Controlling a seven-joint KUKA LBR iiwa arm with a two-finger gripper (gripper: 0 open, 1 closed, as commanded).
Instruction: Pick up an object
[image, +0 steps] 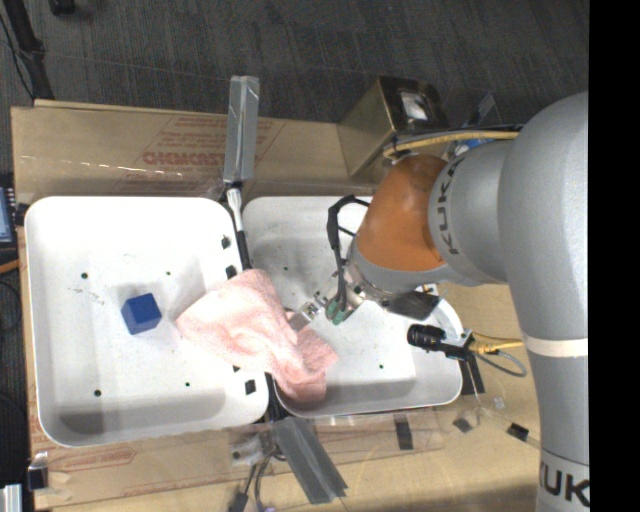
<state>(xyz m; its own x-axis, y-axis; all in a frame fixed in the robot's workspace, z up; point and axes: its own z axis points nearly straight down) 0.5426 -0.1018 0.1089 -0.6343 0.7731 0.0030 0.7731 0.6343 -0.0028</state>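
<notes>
A pink cloth (262, 333) is seen draped over the divider between the two white bins, one part lying in the left bin (60, 300), the other bunched in the right bin (390, 385). A blue cube (142, 312) is observed on the left bin's floor, apart from the cloth's left edge. The gripper (322, 310) is positioned low in the right bin, just beside the cloth's right edge; contact with the cloth cannot be confirmed. The gripper's state cannot be told from this view, since the wrist obscures it. The grey arm (520, 200) with its orange band (400, 220) is noted above the right bin.
</notes>
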